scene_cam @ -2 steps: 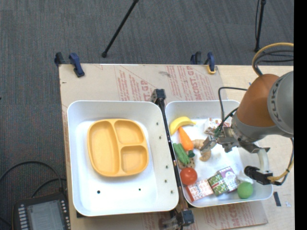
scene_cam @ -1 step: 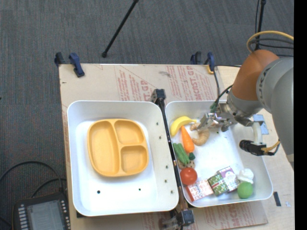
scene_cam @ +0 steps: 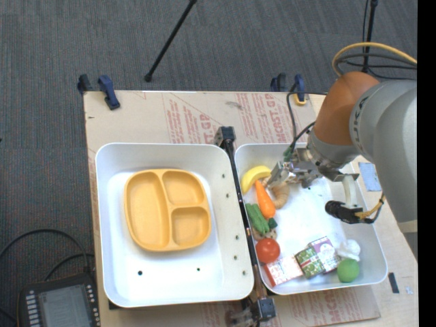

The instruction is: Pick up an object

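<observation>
Since the hand sits low amid the banana, carrot and a tan piece, it may nudge neighbours or pinch two. Finger state can't be told.

A yellow divided plate lies in the left bin — blue clamps grip the cardboard-topped bench.

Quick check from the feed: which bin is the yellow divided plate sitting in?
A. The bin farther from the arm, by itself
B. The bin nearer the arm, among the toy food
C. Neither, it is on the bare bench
A: the yellow divided plate lies flat in the left-hand bin of the view, while the banana, carrot and tomato sit in the right-hand bin under the gripper.
</observation>
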Robot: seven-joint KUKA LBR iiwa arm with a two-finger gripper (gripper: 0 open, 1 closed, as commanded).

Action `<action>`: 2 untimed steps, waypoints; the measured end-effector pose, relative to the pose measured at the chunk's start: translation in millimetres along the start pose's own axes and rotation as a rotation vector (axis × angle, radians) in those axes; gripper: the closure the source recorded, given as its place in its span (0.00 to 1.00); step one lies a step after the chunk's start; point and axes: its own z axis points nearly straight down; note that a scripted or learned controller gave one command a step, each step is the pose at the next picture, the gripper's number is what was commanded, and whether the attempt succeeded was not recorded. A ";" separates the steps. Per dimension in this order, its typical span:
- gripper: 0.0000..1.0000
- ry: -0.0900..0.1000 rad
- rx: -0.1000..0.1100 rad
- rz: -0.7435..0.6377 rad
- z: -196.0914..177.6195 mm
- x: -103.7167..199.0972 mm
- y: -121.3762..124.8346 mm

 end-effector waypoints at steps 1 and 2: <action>1.00 0.001 0.002 -0.003 -9.3 0.5 0.0; 1.00 -0.001 -0.004 -0.001 -121.7 34.7 3.4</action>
